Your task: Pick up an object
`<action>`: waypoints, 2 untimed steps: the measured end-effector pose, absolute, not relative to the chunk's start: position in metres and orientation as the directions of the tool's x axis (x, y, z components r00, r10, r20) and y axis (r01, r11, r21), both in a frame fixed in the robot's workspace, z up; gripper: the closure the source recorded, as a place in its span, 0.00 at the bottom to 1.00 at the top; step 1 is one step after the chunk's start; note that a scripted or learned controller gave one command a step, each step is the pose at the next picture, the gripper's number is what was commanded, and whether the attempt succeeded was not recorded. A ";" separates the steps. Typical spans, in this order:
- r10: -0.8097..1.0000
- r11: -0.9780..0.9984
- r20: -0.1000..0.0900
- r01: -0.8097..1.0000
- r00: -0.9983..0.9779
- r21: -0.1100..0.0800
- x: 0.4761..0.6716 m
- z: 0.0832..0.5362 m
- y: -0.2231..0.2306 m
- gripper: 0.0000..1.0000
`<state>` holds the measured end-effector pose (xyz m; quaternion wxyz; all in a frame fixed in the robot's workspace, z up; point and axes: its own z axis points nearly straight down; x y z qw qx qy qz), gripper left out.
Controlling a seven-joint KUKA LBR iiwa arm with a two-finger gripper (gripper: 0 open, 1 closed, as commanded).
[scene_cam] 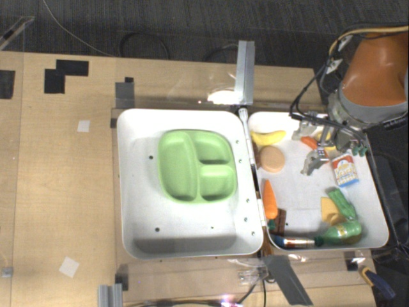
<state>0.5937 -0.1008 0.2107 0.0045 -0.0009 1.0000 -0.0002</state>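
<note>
While the arm: the grey KUKA arm with its orange band is seen reaching in from the right, over the right bin (377,226).
Gripper: the gripper (313,164) is held low above bare bin floor; whether its fingers are apart or together cannot be told.
Likely target: a small red and white carton (344,170) is judged the nearest candidate, lying flat just right of the gripper, near the bin's right wall.
How it looks: a flat box, red on top, with a pale printed face.
Doing it well: the gripper should be centred over the carton and closed across its narrow sides.
Neighbours: a tan round object (273,159), a banana (269,137) and a carrot (270,199) are spread to the left.
Left bin: a green divided plate (196,165) is held in the left bin (137,229).
</note>
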 end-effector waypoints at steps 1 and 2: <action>0.005 1.000 -0.011 0.005 -1.000 -0.001 0.595 0.097 -0.138 0.00; 0.177 0.984 -0.017 0.177 -0.984 0.001 0.551 0.090 -0.138 0.00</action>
